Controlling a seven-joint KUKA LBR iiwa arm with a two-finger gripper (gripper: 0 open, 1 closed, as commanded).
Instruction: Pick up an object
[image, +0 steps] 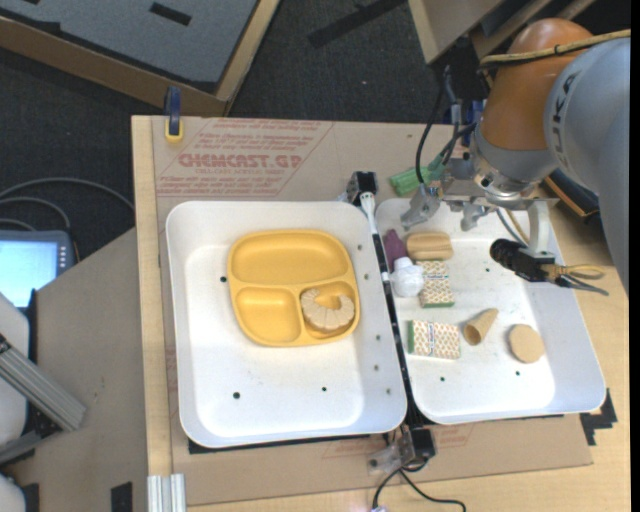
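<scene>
The right bin (560, 395) holds several small things. A tan bread-like block (428, 246) lies near its back left, with a purple piece (393, 243) and a white lump (405, 279) beside it. Two patterned packets (436, 291) (435, 340), a tan cone (480, 325) and a round tan biscuit (525, 343) lie further forward. My gripper (452, 206) hangs over the bin's back edge, just behind and above the tan block, and I see nothing held in it.
In the left bin (200, 380) sits a yellow divided plate (290, 262) with a pale ring-shaped pastry (328, 309) in its front right compartment. A green object (405, 182) lies on the bench behind the right bin.
</scene>
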